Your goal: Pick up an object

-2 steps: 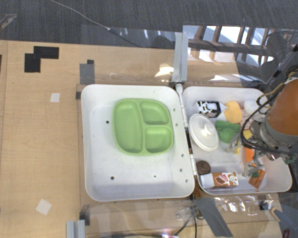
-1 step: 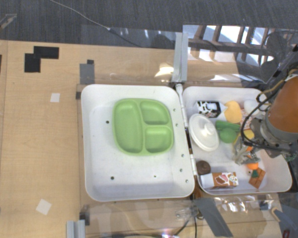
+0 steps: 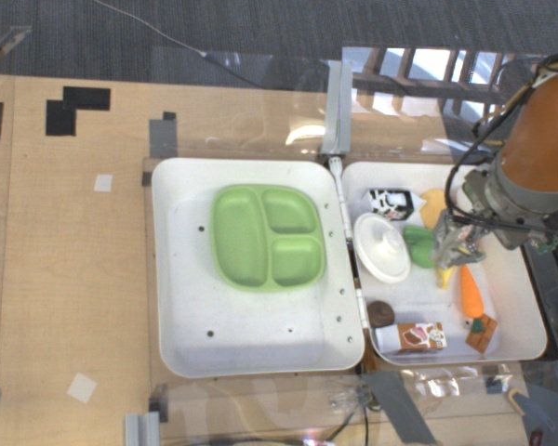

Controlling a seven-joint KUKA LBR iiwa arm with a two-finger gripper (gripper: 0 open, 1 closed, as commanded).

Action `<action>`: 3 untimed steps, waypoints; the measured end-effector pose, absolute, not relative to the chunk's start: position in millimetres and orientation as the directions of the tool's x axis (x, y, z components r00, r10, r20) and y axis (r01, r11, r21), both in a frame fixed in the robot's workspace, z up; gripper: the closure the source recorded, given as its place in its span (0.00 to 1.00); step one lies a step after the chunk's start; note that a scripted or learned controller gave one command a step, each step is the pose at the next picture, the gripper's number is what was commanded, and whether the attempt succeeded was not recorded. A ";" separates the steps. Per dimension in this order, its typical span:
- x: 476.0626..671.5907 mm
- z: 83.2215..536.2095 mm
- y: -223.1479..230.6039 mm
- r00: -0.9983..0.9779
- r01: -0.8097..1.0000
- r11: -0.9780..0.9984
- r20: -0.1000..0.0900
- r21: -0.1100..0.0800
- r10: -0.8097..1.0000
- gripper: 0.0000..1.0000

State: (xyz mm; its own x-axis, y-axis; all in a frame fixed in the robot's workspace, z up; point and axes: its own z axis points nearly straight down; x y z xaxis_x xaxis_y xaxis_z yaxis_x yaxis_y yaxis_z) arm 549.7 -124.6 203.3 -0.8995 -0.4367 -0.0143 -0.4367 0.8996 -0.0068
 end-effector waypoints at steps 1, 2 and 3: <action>547.4 199.7 -126.5 -0.901 -0.434 0.901 -0.007 -0.003 -0.434 0.00; 545.3 106.0 -142.8 -0.888 -0.459 0.889 -0.010 -0.005 -0.459 0.00; 561.2 102.5 -131.8 -0.899 -0.437 0.899 -0.030 -0.027 -0.437 0.00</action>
State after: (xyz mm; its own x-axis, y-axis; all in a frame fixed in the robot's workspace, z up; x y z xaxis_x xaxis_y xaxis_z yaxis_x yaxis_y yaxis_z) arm 561.2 -131.8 102.5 -0.8988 -0.4373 -0.0298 -0.4367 0.8992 -0.0269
